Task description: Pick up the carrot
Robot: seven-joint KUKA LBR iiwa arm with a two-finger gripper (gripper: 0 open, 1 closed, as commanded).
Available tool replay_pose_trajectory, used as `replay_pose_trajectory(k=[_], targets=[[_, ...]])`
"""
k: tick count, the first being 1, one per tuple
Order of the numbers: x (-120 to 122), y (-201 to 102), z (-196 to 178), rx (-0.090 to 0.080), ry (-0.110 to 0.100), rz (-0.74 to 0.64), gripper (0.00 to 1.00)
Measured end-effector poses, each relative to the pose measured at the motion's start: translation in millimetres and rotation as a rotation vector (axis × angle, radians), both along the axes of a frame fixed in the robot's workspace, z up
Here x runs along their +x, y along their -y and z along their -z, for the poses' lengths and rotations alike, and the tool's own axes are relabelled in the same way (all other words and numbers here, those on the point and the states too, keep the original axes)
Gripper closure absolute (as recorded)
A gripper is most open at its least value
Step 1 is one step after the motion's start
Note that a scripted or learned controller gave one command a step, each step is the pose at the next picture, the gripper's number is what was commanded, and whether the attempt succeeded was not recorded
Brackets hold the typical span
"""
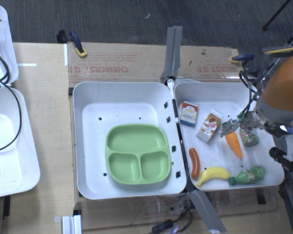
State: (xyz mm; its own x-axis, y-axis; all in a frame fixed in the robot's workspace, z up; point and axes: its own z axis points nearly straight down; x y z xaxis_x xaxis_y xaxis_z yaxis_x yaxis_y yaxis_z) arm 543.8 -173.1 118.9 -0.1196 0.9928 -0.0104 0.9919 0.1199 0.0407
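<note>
The orange carrot (234,144) lies in the right bin (219,97), towards its right side, with its tip pointing to the front. My gripper (236,127) hangs at the carrot's thick back end, right over or against it. The arm's orange band and grey wrist reach in from the right edge and hide the bin's right wall.
The right bin also holds a small red-and-blue box (188,113), a white carton (209,126), a red sausage (195,162), a banana (214,174), a green bottle (247,175) and a grey round object (250,138) beside the carrot. A green divided plate (136,153) sits in the left bin (88,130).
</note>
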Motion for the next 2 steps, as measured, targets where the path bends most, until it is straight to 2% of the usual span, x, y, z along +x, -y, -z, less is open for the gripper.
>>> replay_pose_trajectory(k=[1,2], targets=[[6.9,17.6,10.5,0.019,-0.017,-0.01,0.0],[-10.0,24.9,-174.6,0.001,-0.041,-0.086,0.0]])
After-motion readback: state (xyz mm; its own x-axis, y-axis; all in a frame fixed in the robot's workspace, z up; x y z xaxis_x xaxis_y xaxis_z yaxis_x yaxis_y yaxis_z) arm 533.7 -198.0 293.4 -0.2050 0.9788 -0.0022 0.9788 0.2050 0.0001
